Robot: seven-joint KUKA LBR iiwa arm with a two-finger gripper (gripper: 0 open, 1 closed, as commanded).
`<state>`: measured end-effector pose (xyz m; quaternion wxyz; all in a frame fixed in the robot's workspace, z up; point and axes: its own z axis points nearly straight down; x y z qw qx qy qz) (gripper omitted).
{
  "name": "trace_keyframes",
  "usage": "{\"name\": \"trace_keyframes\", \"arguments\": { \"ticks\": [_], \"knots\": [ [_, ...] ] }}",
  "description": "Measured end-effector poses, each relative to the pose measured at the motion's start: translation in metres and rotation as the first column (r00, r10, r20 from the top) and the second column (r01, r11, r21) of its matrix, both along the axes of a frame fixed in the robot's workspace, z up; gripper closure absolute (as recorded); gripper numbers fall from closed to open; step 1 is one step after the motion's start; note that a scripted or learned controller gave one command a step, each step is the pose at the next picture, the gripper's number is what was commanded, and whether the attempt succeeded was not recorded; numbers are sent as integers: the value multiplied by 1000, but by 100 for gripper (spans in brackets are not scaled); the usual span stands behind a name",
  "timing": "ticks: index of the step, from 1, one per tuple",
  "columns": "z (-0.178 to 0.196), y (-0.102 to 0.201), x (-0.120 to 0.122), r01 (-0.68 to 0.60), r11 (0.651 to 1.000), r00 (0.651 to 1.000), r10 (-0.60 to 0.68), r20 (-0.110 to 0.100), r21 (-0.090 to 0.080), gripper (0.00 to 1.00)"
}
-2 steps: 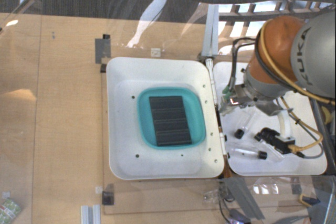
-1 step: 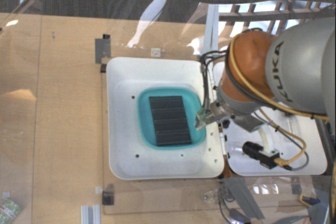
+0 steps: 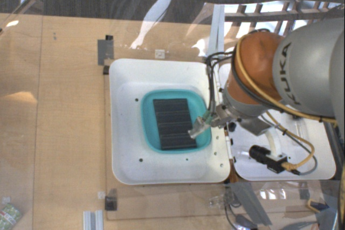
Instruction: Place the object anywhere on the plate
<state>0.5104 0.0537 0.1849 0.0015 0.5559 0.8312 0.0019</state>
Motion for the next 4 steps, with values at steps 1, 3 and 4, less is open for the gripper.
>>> {"name": "trace_keyframes", "arguments": {
  "ticks": [1, 3, 4],
  "knots": [
    [84, 16, 83, -149, 989, 989, 149, 4, -1, 0],
    [8, 73, 45, -150, 989, 989, 150, -1, -1, 100],
    [8, 72, 45, -149, 989, 989, 149, 0, 0, 0]
  ]
}}
